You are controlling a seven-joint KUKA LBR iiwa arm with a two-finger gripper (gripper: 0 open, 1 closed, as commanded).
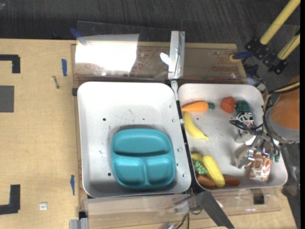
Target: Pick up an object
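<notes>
The right bin holds several toy foods: an orange carrot, a yellow banana, a red tomato beside a green piece, a corn cob and a brown sausage. A small orange and white carton lies at the bin's right front corner. My gripper hangs low over the bin's right side, just left of the carton and below a black and white item. The arm's orange band sits above it at the right edge.
The left bin carries a teal divided plate in its front half. A clear plastic sheet and a metal divider post stand behind the bins. Yellow bars cross the top right corner.
</notes>
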